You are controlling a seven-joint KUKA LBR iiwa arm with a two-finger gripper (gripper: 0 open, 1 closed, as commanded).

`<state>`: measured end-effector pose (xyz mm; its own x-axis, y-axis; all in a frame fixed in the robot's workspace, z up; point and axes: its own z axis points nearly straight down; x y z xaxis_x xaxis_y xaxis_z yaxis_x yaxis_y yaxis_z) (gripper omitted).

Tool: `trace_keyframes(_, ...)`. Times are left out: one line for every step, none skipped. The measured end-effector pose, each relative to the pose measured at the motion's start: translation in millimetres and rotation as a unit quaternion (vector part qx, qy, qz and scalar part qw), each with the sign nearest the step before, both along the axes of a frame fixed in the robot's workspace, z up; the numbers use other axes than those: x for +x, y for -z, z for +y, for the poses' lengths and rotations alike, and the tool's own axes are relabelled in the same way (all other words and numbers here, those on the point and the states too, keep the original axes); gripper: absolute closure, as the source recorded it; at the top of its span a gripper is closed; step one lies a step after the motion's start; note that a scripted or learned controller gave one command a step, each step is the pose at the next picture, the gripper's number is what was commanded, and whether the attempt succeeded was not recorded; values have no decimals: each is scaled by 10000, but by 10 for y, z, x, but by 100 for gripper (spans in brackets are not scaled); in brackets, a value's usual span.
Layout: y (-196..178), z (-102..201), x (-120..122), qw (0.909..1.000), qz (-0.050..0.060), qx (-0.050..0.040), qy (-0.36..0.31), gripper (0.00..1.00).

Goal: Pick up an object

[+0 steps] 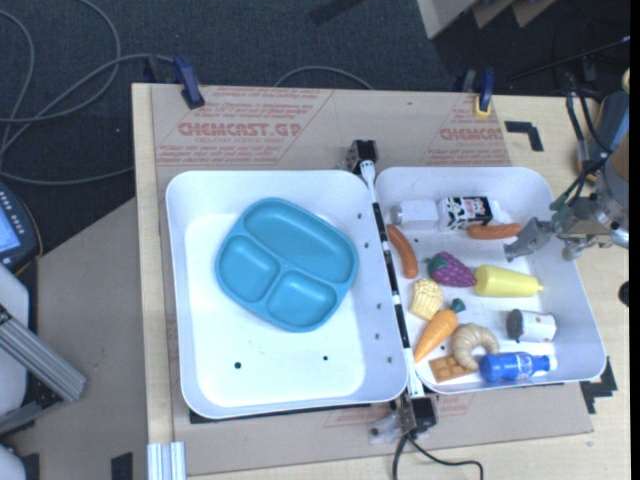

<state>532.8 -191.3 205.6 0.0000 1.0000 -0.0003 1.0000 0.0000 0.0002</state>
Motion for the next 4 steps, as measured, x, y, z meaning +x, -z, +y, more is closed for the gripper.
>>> trace_keyframes(1280, 575, 473, 10000, 27, 22, -36, 0)
trace_keyframes(1233, 58, 1169, 9997, 211, 62, -62, 0)
trace_keyframes(1147, 65, 1156, 9999, 161, 32, -27, 100)
trace_keyframes(176, 923, 1003, 10000, -34, 15, -40, 100)
